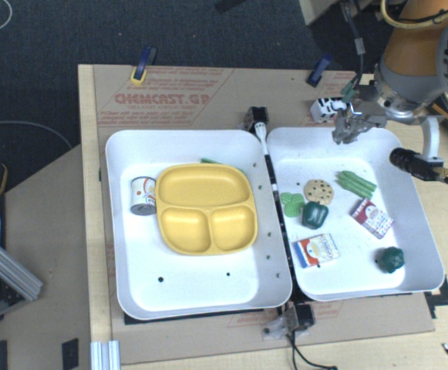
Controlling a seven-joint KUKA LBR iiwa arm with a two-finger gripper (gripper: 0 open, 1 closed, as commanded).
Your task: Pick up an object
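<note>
Faint red print on the table [208,91] reads, perhaps, "CHEMCAST GP". In the right bin [416,206] lie a cookie [318,190], green pepper [314,215] and red-white carton [372,217]. The pincer [348,133] hovers at its far rim; its spread I cannot tell.

Yellow tray [205,206] crowds the left bin [123,206]; its front floor lies open.

Small toy foods [317,191] scattered across right bin [416,206].
</note>
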